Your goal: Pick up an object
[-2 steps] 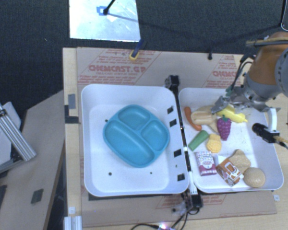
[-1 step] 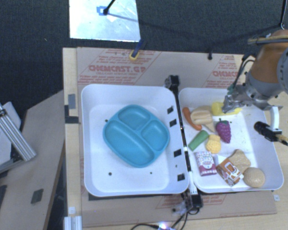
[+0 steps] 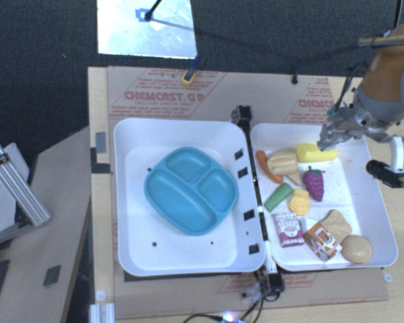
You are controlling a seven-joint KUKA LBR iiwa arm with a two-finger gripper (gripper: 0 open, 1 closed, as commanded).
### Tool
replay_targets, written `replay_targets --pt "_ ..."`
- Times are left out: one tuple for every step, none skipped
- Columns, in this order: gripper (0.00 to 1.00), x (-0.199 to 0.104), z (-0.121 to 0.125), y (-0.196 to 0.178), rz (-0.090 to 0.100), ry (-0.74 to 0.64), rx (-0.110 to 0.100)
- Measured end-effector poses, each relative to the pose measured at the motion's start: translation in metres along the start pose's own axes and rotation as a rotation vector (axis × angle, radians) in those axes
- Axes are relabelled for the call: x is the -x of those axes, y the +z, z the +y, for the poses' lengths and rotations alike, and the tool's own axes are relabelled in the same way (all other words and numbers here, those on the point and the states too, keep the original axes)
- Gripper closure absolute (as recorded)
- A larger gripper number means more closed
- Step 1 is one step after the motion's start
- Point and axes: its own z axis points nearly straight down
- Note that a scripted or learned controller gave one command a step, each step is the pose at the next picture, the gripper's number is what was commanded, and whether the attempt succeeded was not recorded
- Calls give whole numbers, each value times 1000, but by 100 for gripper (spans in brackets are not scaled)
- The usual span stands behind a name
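Hovering gripper (image 3: 328, 140) touches a smooth yellow banana (image 3: 318, 155).

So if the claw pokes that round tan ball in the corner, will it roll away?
Probably a little. The tan ball looks round and smooth, so a nudge could start it rolling. It sits near the bin's corner wall beside the small box, which would likely stop it. It looks like a light toy.

Reaches in from the right over the right bin (image 3: 377, 200), orange band above a grey wrist angled down and leftward. Gripper (image 3: 328, 140) low at that bin's back part, near its far rim, fingertips pointing down; too blurred to read further.
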Motion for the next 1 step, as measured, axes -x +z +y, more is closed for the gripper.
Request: replay_targets --pt "100 0 2 -54 -1 0 1"
